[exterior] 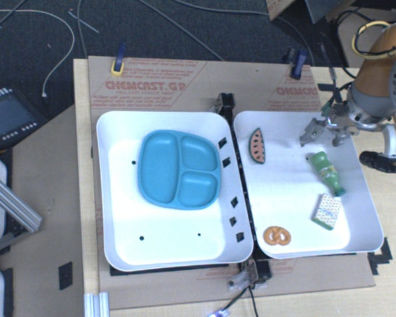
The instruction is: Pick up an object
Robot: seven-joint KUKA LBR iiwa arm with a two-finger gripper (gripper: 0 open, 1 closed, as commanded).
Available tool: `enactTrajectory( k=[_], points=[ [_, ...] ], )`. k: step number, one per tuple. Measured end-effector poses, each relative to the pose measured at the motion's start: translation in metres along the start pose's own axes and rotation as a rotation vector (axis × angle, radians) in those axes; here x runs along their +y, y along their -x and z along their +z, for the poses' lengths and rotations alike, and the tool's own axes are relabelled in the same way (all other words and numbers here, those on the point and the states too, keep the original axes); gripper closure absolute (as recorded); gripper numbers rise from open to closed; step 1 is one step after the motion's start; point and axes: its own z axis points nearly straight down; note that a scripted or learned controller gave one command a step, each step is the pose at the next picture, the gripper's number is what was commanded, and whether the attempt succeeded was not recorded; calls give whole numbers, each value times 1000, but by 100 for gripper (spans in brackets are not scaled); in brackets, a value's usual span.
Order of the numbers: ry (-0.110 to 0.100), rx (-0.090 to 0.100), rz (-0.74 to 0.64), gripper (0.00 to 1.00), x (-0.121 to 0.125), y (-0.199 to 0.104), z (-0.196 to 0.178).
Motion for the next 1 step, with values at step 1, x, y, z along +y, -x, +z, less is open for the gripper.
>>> enactTrajectory(
  k=[1],
  points=[
    [1,4,-1,0,1,-3,29]
  ],
)
